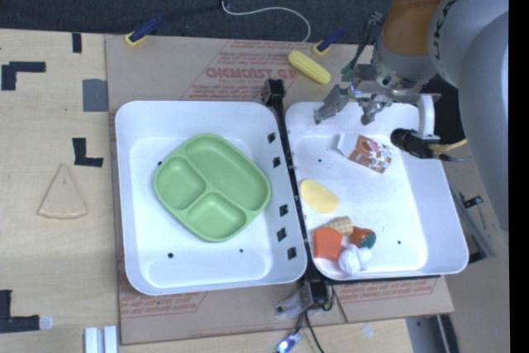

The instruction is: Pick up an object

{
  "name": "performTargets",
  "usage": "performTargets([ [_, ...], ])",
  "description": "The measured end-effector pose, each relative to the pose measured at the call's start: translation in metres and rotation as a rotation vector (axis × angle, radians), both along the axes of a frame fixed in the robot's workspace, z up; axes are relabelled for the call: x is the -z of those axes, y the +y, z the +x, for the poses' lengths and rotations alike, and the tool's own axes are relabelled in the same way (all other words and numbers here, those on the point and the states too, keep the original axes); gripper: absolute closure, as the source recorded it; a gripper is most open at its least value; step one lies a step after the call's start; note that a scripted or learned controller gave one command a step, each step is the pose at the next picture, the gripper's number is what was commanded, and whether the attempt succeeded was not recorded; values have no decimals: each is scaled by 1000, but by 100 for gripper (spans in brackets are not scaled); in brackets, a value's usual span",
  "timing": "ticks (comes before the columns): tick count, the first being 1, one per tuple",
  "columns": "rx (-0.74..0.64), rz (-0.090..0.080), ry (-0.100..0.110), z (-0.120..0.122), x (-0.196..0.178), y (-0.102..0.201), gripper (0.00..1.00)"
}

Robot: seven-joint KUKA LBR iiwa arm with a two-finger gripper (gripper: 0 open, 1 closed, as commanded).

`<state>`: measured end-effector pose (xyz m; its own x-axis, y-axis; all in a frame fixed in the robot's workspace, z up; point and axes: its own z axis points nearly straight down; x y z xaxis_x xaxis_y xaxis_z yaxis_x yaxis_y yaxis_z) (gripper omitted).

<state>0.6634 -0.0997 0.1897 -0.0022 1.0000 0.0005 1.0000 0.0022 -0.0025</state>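
My gripper hangs over the back edge of the right bin, its two dark fingers spread open with nothing between them. Just in front of it lies a small white, brown and red packet, apart from the fingers. Further forward in the same bin are a pale yellow lemon-shaped piece, a tan waffle-like piece, an orange block and a small red, green and white cluster of toys in the front corner.
The left bin holds a green divided plate. A yellow banana-shaped object lies on the cardboard behind the bins. The dark divider separates the two bins. A white cable runs across the back.
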Motion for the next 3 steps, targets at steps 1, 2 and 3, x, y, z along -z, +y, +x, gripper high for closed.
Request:
performTargets([
  [1, 3, -2, -3, 0, 82, -90, 0],
  [2, 0, -1, -2, 5, 74, -123, 0],
  [3, -1, -1, -3, 6, 105, -123, 0],
])
